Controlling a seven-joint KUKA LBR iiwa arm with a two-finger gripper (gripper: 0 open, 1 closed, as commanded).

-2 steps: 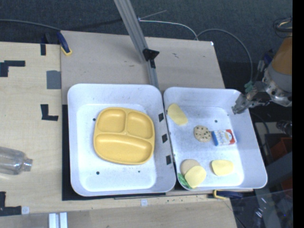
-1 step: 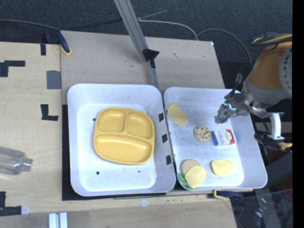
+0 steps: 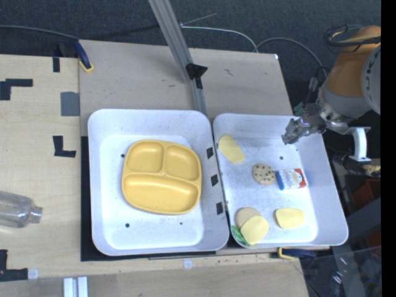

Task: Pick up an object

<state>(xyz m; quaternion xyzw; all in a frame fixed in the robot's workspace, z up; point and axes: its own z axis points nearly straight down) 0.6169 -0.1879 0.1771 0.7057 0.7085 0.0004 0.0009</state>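
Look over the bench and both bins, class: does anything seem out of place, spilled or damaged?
One thing stands out: a clear plastic bottle lies on its side on the bench, left of both bins. In the right bin, the toy foods are loosely scattered, none spilled. The yellow divided plate lies flat in the left bin.

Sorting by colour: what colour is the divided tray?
Yellow; the divided tray shows in the camera view.

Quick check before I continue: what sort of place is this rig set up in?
Likely a robotics lab bench: two white bins side by side hold toy food such as a cookie, an aluminium strut rises behind them, and cables trail over dark carpet.
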